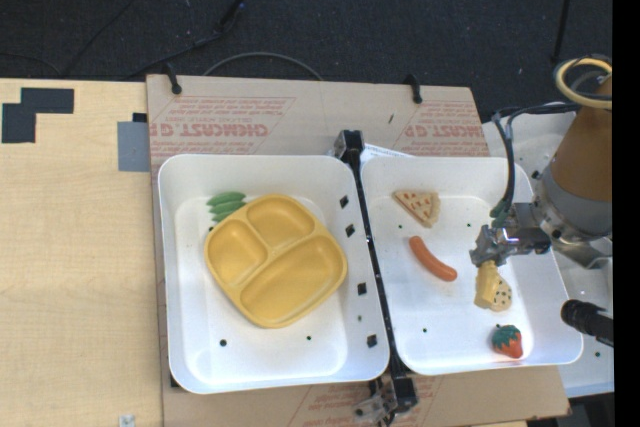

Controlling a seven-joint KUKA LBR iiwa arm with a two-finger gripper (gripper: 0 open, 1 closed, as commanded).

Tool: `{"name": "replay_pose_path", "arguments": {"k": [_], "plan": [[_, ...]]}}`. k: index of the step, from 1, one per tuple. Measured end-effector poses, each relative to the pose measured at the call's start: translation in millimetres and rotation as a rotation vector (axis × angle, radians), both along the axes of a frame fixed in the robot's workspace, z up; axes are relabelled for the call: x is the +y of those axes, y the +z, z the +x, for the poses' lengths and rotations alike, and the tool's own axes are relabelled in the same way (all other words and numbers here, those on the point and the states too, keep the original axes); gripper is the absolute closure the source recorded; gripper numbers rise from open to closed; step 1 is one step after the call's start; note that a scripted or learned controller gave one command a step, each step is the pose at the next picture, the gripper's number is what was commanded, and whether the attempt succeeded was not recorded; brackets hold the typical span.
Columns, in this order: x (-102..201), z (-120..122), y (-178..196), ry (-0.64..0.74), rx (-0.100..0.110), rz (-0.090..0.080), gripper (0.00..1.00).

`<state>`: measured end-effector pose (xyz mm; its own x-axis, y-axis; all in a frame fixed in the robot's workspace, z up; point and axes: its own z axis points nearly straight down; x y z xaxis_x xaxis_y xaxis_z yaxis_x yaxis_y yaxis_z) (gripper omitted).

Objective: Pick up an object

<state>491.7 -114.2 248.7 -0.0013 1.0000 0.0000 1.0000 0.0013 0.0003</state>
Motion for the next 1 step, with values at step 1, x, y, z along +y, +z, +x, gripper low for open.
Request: {"name": "replay_pose_path", "arguments": {"k": [1], "plan": [[51.3,4.9,-15.8,0.003,0.005,0.002,1.0]]}}
